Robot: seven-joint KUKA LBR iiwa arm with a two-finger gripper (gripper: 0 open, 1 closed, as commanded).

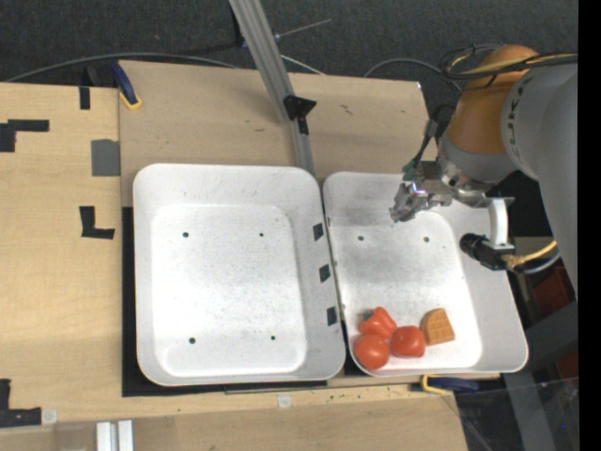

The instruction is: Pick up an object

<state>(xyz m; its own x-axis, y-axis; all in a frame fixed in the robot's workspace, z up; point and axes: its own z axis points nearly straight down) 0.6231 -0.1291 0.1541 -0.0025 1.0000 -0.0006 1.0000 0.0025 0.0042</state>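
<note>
Wooden bench (216,111) carries two white bins; left bin (225,271), right bin (488,336). Gripper (406,205) hangs over the right bin's far end, nothing between it and the bin floor; finger state too blurred, can't tell. Targets sit well apart from it at the near end: three red pieces (385,336) touching in a cluster, orange block (437,326) just beside them. Suggest: translate to near end, centre over the orange block since it's freer, descend straight.
</note>
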